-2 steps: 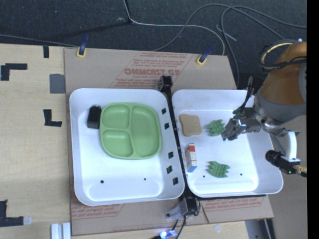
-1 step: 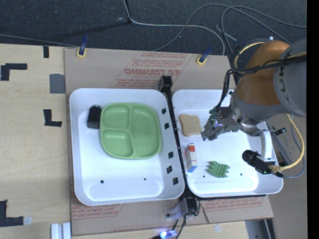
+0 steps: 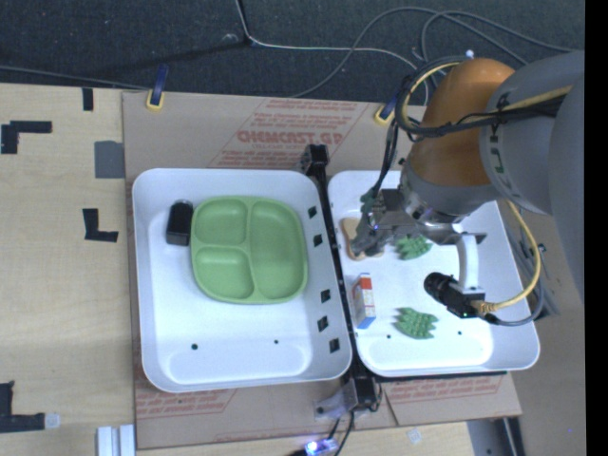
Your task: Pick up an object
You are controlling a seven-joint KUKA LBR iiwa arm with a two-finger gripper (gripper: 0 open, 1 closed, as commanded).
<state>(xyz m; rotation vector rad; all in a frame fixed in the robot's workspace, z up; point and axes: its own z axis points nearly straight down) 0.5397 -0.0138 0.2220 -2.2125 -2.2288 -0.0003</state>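
Nothing looks lifted yet: the gripper (image 3: pixel 366 240) hangs low beside the small carton (image 3: pixel 364 298), and I cannot tell how its jaws stand.

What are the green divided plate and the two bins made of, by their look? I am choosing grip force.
The green divided plate looks like moulded plastic, matt to satin: even pale green, soft rounded ridges between its three compartments. The left bin and right bin look like thin white plastic, slightly glossy, with rounded corners; coated metal cannot be ruled out.
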